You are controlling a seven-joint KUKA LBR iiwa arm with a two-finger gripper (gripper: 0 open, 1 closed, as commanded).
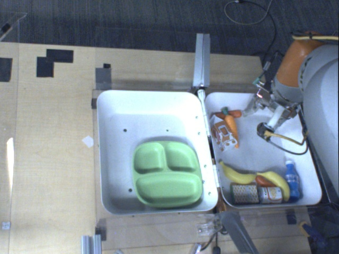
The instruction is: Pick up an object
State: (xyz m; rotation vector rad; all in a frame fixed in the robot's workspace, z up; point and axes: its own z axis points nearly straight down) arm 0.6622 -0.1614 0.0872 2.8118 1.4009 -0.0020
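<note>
The carrot (230, 123) sits on a small carton (224, 134) at the right bin's (249, 155) far left, probably the easiest grab, since the spread-open, empty gripper (267, 112) hovers just beside it.

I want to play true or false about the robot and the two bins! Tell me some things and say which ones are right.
1. The green tray lies in the left bin. True.
2. The bananas are in the left bin. False: they lie in the right bin, near its front edge.
3. The carrot rests against the small carton. True.
4. The gripper is holding the blue bottle. False: the bottle lies in the right bin's front corner, apart from the gripper.
</note>
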